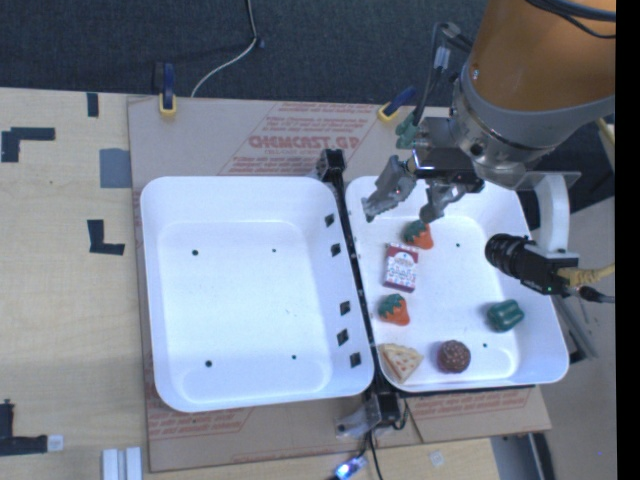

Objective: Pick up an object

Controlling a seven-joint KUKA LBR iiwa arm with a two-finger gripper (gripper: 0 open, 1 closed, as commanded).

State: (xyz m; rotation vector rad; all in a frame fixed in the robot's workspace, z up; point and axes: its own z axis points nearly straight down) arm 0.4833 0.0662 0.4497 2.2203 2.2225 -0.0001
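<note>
Nearest the camera, at the six o'clock edge of the right-hand shallow white plastic bin (540,368), lie a tan triangular toy slice (400,362) and, at its three o'clock, a round dark-brown toy ball (454,355). A green toy pepper (505,315) rests at the ball's two o'clock, near the bin's right wall. Toward twelve o'clock from the slice sits a small red-and-green toy strawberry (396,309), then a flat red and white printed card box (401,267), then a small orange-and-green toy carrot (418,234). The left-hand shallow white plastic bin (240,298) sits at nine o'clock of all these.

Nothing looks lifted yet; every toy rests on the bin floor, so the grasp and lift remain. The two-finger gripper (412,199) hangs just at twelve o'clock of the carrot, its fingers spread apart and pinching nothing. The carrot seems the likely target, though contact cannot be told.
</note>
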